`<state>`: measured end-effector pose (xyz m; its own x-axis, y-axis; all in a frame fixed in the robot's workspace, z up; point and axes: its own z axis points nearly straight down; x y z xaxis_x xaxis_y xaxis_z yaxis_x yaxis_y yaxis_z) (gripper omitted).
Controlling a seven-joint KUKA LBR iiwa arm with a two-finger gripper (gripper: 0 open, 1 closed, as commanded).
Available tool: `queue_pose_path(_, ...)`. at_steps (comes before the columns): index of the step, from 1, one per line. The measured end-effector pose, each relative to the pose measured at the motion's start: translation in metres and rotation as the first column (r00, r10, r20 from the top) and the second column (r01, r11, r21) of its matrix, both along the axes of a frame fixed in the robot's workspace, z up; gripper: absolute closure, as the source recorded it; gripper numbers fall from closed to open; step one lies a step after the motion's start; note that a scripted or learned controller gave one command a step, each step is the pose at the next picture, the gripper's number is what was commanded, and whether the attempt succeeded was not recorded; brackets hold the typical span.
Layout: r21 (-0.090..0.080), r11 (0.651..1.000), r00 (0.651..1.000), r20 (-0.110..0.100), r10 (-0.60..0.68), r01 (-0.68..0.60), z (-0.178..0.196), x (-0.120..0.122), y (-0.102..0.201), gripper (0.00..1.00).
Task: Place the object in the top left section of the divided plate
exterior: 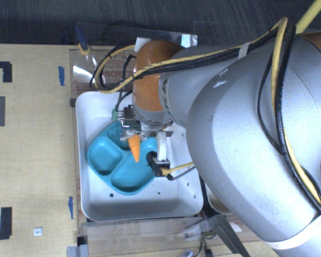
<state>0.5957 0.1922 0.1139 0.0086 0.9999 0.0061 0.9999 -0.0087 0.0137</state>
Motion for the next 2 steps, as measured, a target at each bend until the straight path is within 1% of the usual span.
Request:
queue_pose_path(1, 0.004, 0.975, 0.975, 0.001, -0.224, 0.224, -0.013, 0.026, 0.034, 1.0)
queue_pose_path(2, 0.019, 0.792, 0.792, -0.007, -0.611, 0.611, -0.013, 0.044, 0.021, 1.0)
